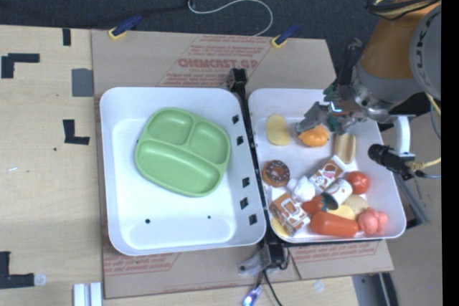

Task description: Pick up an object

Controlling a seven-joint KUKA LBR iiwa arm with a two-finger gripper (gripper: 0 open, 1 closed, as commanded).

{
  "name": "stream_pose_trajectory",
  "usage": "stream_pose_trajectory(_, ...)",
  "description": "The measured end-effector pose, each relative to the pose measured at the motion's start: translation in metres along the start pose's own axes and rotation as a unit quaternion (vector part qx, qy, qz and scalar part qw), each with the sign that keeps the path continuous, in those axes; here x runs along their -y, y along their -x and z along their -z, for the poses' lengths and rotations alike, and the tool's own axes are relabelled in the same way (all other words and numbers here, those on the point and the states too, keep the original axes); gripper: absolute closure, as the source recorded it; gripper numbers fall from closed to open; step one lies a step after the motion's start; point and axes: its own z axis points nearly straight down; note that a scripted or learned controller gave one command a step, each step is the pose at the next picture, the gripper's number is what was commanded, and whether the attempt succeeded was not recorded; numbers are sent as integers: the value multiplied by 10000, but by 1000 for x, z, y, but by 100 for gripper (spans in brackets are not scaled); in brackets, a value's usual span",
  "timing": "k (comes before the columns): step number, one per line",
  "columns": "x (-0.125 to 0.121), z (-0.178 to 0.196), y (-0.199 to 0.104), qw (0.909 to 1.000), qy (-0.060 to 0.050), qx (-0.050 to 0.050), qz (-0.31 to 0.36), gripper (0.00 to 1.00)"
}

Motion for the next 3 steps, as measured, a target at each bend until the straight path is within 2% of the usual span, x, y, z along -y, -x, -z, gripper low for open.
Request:
stream_pose_trajectory(1,68,43,-106,10000,-1,-24,50,0)
stream_pose_trajectory(2,84,-27,-133,10000,-44,-2,6,0)
stream_pose_trajectory(3,103,154,-184,10000,86,-21,40,0)
